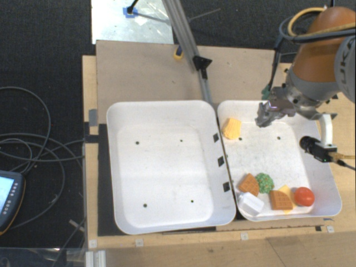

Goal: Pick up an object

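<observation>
Lying alone near the upper left corner of the right-hand shallow white bin [320, 166], the yellow wedge-shaped toy food piece [232, 128] is the object nearest the end effector [266, 118] and so the likeliest target. It looks like light, stiff plastic or foam, probably smooth, so it could slip or skid on the bin floor; I would take it across its two flatter sides rather than at a corner. The end effector hangs just to the right of it, apart from it, over the bin's upper part; whether it is released or clenched I cannot tell, and nothing is seen in its grip.

Counting the right bin: six pieces in all. Besides the yellow wedge, five cluster along the lower edge: an orange waffle-like piece [249, 184], a green leafy lump [264, 181], a white block [251, 203], a second orange-and-yellow waffle-like piece [282, 198] and a red round tomato-like ball [303, 196]. The clustered ones touch or nearly touch, which would make a clean grasp harder.

The left-hand white bin [119, 166] sits beside it. Both bins rest on one tan tabletop [144, 71].
</observation>
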Available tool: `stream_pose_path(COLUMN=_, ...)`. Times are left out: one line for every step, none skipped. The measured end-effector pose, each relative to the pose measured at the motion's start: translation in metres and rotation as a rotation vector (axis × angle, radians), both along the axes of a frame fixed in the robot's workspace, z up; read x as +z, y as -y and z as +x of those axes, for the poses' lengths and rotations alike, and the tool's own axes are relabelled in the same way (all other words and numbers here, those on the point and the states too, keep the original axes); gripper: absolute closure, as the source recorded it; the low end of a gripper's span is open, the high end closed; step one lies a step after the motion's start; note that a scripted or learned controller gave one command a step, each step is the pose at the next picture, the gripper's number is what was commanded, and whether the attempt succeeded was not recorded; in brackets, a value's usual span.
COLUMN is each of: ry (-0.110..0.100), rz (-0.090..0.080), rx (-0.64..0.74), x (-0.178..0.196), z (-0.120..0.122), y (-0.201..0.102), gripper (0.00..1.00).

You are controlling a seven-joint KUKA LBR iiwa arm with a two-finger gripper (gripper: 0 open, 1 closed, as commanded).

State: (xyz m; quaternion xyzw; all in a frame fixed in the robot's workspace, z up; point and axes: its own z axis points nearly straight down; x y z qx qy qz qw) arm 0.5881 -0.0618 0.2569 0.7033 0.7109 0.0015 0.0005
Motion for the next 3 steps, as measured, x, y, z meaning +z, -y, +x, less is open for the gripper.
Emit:
stream_pose_path(ry=-0.003, rz=0.001, rx=-0.001, x=-0.014, z=-0.005, y=-0.047, gripper=1.00)
stream_pose_path(ry=-0.002, rz=0.002, rx=0.001, x=-0.009, z=-0.014, y=-0.105, gripper=1.00)
stream_pose_path(ry=-0.003, rz=0.001, rx=0.000, x=-0.010, z=-0.022, y=-0.154, gripper=1.00)
